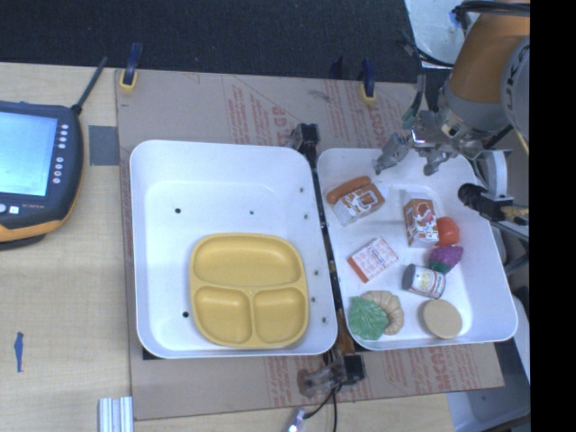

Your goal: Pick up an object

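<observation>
Camera view, from above at a slant, has the grey arm's two-finger pincer [414,157] hovering over the far rim of the right-hand shallow white bin [500,277], its two fingers spread wide and nothing between them. Just in front of the pincer and a little to its left in the picture lies the nearest item, a small orange-brown packet with a white label [355,197]; its long axis runs slantwise, the higher end pointing toward the pincer. Nearer the viewer than the pincer lie a red-and-white carton [420,220], a round red tomato-like piece [448,231], a purple grape-like piece [445,257], a flat red-and-white box [373,258], a small tin can on its side [424,281], a tan croissant-shaped piece [389,308] touching a green leafy piece [365,319], and a round beige disc [442,319]. Far to the pincer's left, the other white bin [153,241] holds a yellow three-part plastic plate [247,289]. Labels are too small to read; the arm's upper part is cut off.
</observation>
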